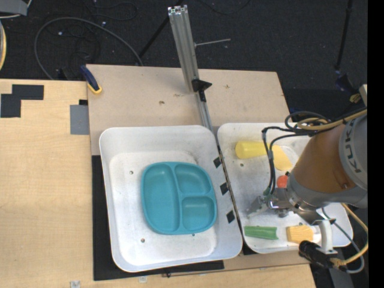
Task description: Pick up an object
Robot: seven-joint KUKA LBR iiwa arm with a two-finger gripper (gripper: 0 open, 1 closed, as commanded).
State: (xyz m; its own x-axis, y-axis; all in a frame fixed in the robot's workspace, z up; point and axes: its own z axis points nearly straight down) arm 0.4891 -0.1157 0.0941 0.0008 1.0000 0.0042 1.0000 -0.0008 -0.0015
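Wooden worktop [150, 95] carries two bins; over the right bin [252, 245] the gripper [267, 204] hangs, grip state unclear. It may clip the green block [260, 233] aside.

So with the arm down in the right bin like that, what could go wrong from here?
1. The gripper sits on bare bin floor between the green block and the yellow cylinder, so it may close on nothing.
2. The items crowd the right bin, so a sideways move could knock the green block or the brush away.
3. The arm's bulk hides much of that bin.
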